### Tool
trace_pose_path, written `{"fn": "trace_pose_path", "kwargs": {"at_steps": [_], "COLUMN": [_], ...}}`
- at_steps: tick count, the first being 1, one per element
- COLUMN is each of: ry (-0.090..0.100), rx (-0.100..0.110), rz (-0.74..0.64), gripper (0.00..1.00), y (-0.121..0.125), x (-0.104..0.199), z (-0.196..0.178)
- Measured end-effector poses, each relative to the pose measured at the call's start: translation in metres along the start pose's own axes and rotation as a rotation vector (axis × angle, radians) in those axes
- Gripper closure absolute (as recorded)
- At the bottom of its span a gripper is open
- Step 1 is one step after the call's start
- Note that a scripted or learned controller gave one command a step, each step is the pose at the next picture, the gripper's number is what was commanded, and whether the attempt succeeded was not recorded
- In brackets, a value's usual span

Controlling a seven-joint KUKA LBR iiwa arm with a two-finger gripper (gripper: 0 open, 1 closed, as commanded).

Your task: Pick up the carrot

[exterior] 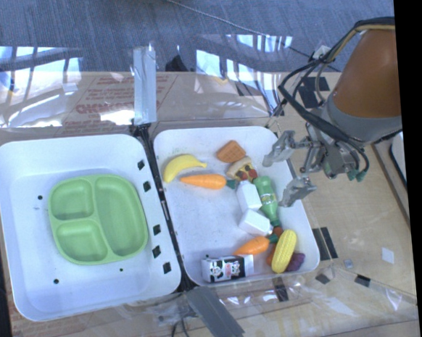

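Orange carrot (203, 181) lies in the right bin (201, 234), just near of the banana (182, 165). Jaws stand open, holding nothing, over the bin's right rim.

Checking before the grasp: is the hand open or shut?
Open. The hand's two fingers stand spread apart at the right bin's edge, nothing between them; the carrot lies untouched.

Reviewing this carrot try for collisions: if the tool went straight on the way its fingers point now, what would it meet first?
Probably the green bottle, which lies just left of the open tool, before the carrot farther left. Height is unclear, so it might pass over.
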State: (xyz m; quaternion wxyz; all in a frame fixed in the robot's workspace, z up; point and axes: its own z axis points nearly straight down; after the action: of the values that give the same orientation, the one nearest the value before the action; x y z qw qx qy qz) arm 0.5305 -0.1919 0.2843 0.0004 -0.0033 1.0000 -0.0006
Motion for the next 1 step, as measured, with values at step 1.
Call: {"fn": "trace_pose_path", "kwargs": {"at_steps": [1], "ry": [0.011], "rx": [-0.005], "rz": [-0.066], "gripper": [0.0], "y": [-0.0004], "x": [0.05], "z": [0.1259]}}
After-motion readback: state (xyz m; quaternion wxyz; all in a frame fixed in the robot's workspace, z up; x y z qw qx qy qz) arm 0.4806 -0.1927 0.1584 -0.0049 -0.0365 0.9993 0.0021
